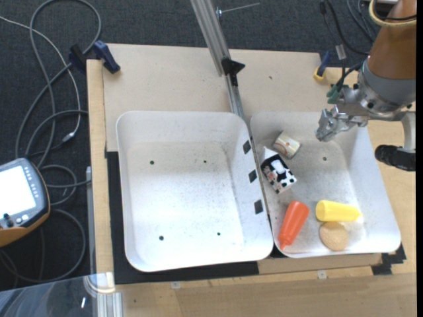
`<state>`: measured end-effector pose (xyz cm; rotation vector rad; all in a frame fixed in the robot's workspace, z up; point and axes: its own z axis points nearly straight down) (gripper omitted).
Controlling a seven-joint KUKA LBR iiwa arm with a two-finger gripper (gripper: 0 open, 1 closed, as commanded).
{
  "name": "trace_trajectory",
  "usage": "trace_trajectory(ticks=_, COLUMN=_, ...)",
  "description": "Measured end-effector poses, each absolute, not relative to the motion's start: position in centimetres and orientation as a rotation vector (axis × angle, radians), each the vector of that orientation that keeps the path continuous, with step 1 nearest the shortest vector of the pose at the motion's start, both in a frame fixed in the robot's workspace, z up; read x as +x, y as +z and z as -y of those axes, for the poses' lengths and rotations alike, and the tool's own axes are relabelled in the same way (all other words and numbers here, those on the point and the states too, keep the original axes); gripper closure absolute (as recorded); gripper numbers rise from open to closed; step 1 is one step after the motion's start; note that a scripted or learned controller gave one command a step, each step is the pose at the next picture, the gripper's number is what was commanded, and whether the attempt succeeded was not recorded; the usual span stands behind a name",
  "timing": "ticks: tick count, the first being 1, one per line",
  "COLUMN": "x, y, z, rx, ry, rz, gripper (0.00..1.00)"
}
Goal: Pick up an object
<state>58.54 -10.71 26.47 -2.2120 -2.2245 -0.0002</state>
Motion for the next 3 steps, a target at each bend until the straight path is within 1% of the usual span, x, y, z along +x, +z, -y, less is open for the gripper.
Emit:
trace_trajectory(ticks=1, x=58.2, y=26.9, z=5.0, rx=-2.210, ry=-0.002, rz=2.227, gripper=1.00)
trace_trajectory(ticks=2, x=57.6, y=26.4, z=0.7, rx=-2.213, ry=0.001, rz=2.225, gripper=1.00)
trace_trajectory(ticks=3, x=57.7, y=25.5, z=-5.0, rx=-2.210, ry=0.002, rz=2.225, gripper=1.00)
